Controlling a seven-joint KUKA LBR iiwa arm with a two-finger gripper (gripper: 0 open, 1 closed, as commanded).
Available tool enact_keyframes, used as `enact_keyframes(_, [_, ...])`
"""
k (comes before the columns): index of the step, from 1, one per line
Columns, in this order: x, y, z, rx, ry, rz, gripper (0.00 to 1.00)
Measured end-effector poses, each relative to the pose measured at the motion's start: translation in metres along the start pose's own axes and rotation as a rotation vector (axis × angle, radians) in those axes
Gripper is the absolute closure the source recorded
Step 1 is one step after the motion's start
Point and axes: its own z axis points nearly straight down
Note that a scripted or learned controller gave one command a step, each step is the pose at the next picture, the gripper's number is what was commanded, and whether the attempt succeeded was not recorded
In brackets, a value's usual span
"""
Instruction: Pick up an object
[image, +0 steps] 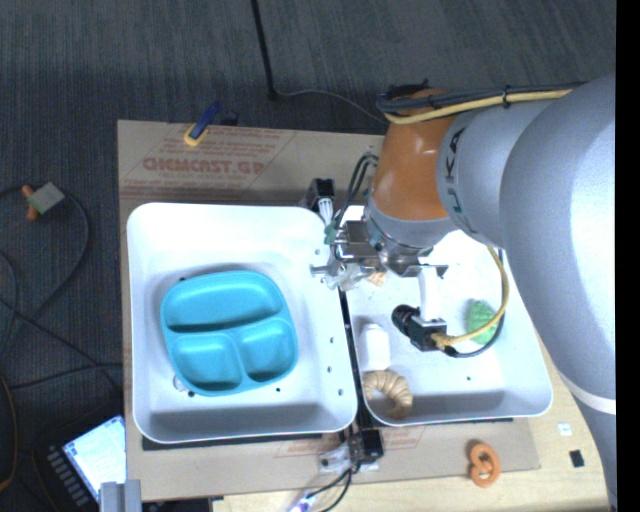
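Reaching in from the right: grey arm (560, 200), orange band (415, 175) above the wrist, hanging over the far half of the right bin (500, 385). Hand (345, 258) parked at that bin's far left corner, right by the rim shared with the left bin (140, 330). Can't tell how wide the hand is open, blocked by wrist hardware from this angle. Not seeing anything gripped in it. Pick candidates all loose on the right bin floor: white cylinder (375, 347) just beside the shared wall, on the near side of the hand and apart from it; tan croissant-shaped piece (388, 392) at the near edge, just beside the cylinder's near end, can't tell if touching; green item (484, 318) further right, partly hidden behind the robot's cabling, shape unclear. Left bin holding one blue divided plate (230, 330), three compartments, lying flat around the middle, well apart from the hand. Both bins resting side by side on a brown board worktop (200, 165) with red lettering at the far side. Outside the bins: small orange ring-shaped item (484, 462) on the worktop's near right corner, blue-and-yellow item (203, 122) at the far left edge of the board.
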Motion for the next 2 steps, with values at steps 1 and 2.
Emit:
enact_keyframes(1, [0.013, -0.07, -0.021, 0.001, -0.001, 0.002, 1.0])
enact_keyframes(2, [0.044, 0.026, 0.0, 0.0, -0.001, 0.001, 1.0])
